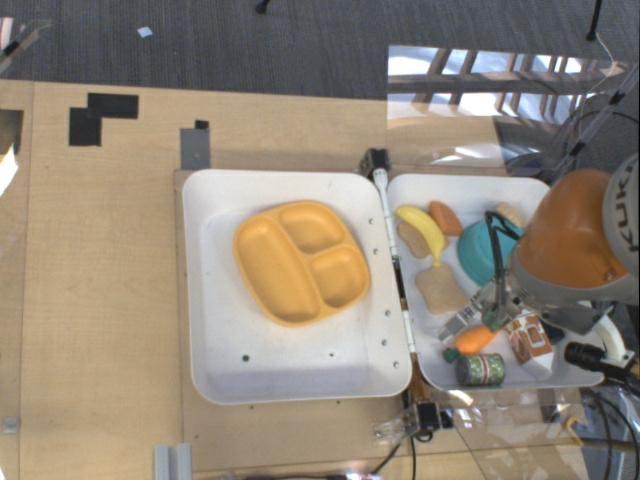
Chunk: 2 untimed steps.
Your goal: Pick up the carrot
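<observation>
The carrot (473,341), small and orange with a green top, lies in the right bin (432,368) near its front edge. My gripper (483,310) hangs just above and behind the carrot, at its green end. The arm's orange band (565,230) and grey wrist cover the right part of this bin. Whether the gripper touches the carrot cannot be made out.
Around the carrot are a green can (482,369), a small red-and-white box (528,338), a slice of bread (440,291), a teal bowl (478,251), a banana (424,230) and an orange sausage-like piece (446,218). The left bin (215,368) bears a yellow divided plate (300,260).
</observation>
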{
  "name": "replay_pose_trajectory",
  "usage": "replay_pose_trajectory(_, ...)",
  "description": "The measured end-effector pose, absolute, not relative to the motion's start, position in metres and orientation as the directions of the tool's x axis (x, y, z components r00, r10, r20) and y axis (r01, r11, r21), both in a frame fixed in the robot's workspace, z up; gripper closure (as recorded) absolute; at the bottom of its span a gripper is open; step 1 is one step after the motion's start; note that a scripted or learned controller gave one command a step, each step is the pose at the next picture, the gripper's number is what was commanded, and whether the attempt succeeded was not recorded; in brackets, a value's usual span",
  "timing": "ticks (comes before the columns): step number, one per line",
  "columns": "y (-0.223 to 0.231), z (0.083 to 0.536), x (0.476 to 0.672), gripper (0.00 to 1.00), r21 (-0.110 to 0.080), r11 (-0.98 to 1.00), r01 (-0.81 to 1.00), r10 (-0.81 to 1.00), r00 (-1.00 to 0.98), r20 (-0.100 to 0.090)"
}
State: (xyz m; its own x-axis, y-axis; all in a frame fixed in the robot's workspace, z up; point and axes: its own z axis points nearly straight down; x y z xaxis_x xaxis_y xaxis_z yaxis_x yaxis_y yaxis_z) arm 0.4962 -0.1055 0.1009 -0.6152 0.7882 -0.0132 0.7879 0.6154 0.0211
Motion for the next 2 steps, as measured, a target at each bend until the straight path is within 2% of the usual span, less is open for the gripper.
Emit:
replay_pose_trajectory(1, -0.093, 0.0886, 0.4908, 0.0, 0.011, 0.324, 0.946, 0.946, -0.324, -0.006)
replay_pose_trajectory(2, -0.0955, 0.0894, 0.4932, 0.0, 0.014, 0.685, 0.728, 0.728, -0.685, -0.014)
